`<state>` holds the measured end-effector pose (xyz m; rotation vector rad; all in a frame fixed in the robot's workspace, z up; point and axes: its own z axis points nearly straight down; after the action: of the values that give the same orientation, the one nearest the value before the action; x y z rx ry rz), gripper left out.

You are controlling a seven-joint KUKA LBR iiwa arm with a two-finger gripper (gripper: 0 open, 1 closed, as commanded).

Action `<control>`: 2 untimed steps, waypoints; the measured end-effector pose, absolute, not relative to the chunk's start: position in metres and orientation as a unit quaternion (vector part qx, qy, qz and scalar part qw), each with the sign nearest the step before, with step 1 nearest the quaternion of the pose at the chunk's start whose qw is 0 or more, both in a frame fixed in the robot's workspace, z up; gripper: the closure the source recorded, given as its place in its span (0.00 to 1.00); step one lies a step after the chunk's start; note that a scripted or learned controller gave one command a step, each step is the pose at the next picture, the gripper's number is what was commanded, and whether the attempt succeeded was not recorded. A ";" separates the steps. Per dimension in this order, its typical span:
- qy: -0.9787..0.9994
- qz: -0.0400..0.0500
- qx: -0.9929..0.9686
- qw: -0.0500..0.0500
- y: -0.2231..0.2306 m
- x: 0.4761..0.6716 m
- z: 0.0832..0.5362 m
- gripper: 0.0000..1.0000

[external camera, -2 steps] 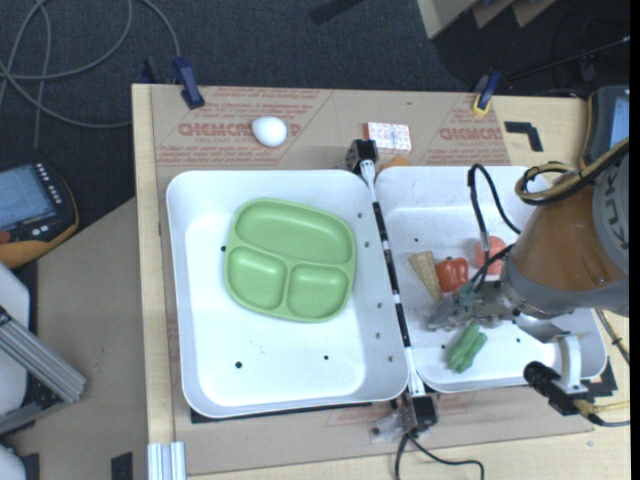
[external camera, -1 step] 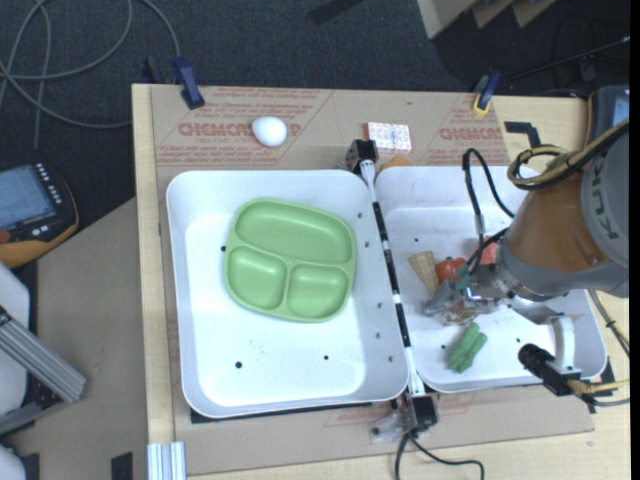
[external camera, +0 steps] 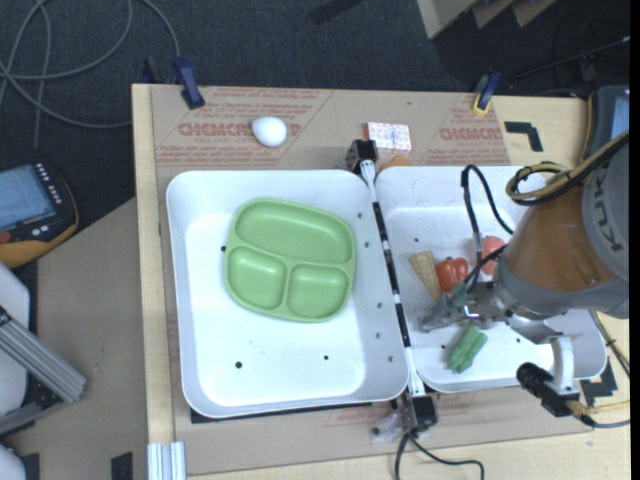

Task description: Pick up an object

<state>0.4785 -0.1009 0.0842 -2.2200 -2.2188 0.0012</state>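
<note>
So far nothing is lifted: the end effector (external camera: 452,311) sits low in the right bin (external camera: 560,376), lower right of the frame, with nothing visibly between its fingers, and whether they are spread or closed I cannot tell. Likely targets lie beside it, a green piece (external camera: 466,349) just below and a red piece (external camera: 453,269) just above, both small and resting on the bin floor.

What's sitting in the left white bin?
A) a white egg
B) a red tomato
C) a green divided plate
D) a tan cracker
C: the green divided plate, with three compartments, lies in the left bin; the small red, tan and green items lie in the right bin, near the arm.
</note>
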 end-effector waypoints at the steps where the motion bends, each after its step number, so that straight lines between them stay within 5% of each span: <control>1: -0.707 0.000 -0.707 0.000 -0.106 0.479 0.084 0.00; 2: -0.707 0.000 -0.707 -0.001 -0.108 0.523 0.084 0.00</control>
<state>0.5225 -0.1080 0.0845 -2.2214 -2.2231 -0.0007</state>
